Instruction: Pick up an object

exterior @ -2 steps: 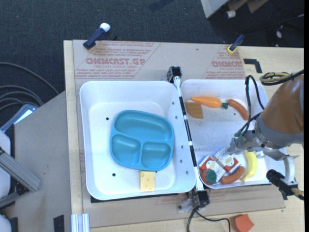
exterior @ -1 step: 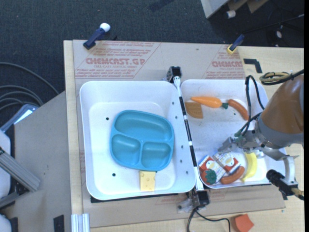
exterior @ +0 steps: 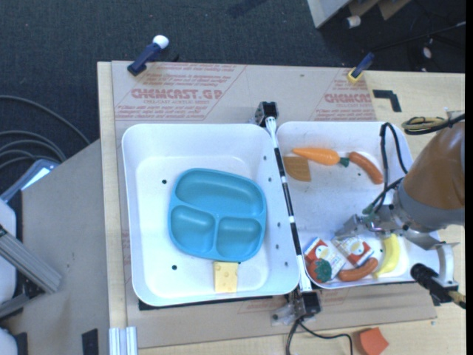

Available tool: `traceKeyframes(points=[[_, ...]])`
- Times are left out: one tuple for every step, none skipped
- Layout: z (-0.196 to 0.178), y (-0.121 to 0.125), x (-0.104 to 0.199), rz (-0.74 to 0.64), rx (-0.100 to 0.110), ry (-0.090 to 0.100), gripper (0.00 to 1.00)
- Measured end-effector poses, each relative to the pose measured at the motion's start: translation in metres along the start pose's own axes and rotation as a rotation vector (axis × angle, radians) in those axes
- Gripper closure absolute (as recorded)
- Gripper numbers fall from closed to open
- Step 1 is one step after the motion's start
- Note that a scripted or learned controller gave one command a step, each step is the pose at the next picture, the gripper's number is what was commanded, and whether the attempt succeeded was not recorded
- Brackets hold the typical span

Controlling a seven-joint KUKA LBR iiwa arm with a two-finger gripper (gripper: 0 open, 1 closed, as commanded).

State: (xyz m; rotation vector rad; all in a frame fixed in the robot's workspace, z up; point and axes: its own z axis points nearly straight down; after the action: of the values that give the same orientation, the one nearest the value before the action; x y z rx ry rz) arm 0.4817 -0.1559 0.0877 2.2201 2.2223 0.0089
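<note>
the tool is low in the right bin, over a pile of toy food. whether it is open or closed cannot be told. the toys look light, hard and slippery; the banana is best pinched across its middle.

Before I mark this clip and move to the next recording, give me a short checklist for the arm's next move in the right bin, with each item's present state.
1. Pincer is over the right shallow white bin: ok.
2. A target lies beneath it, in the pile of a yellow toy banana, a reddish toy sausage and small printed packets: ok.
3. Something is already held between the fingers: cannot tell.
4. Finger opening: cannot tell, the wrist hides it.
5. The orange toy carrot and the other sausage lie at the far end, apart from the pincer: ok.
6. The pile sits close to the near wall, leaving little room: not ok.
</note>
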Motion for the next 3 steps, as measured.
traceKeyframes(points=[[-0.01,0.001,0.0,0.001,-0.004,-0.001,1.0],[-0.01,0.001,0.0,0.001,-0.004,-0.002,0.0],[-0.02,0.001,0.001,0.0,-0.004,-0.001,1.0]])
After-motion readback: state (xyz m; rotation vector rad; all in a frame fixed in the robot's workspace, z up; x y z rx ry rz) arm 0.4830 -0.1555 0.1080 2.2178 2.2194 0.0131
